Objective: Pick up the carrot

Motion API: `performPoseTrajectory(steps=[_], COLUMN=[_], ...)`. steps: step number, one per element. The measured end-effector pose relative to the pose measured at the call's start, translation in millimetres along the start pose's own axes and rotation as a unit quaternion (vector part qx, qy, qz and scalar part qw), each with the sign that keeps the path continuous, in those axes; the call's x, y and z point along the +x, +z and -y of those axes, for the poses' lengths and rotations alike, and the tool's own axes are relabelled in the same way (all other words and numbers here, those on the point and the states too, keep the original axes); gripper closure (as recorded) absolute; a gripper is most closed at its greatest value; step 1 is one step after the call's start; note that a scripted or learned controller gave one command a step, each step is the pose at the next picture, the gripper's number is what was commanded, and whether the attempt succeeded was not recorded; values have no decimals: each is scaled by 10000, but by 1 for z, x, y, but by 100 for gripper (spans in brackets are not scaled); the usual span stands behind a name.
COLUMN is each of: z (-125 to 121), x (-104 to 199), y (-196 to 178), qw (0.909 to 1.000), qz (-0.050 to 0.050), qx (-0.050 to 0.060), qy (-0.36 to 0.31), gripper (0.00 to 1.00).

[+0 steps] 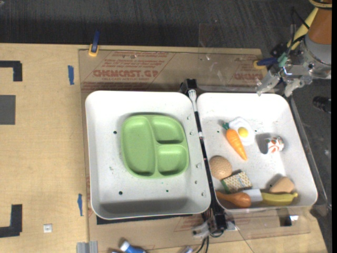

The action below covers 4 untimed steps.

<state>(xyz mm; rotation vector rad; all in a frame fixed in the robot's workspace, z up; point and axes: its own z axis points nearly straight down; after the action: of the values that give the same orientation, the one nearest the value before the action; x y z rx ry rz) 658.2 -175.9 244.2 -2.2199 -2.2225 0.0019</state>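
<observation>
Carrot (236,143) lies in right bin (263,103), upper-middle, tip pointing toward the near edge, leafy end touching fried egg toy (243,130). Round bun (220,167) just below it; small white-orange ball (274,145) to its right. Banana (278,197) and sausage (235,198) along the near wall. Left bin (102,141) holds green divided plate (155,145). Hand (276,83) is above the right bin's far right corner, well apart from carrot, fingers spread, gripping nothing.

The carrot (236,143) is orange with a green top. The divided plate (155,145) is pale green, both bins (100,141) white, the tabletop (42,141) tan, the banana (278,197) yellow.
</observation>
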Motion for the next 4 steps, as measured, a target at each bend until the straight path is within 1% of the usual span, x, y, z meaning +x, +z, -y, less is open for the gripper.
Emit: performPoseTrajectory(steps=[1,2,3,4], z=[15,100,139,170], x=[42,66,67,73], y=[145,152,152,155], qw=[9972,9934,9990,9997], qz=[20,25,29,19], qx=[-64,-81,-129,-94], qy=[-742,-1141,-426,237], gripper=[0,0,0,0])
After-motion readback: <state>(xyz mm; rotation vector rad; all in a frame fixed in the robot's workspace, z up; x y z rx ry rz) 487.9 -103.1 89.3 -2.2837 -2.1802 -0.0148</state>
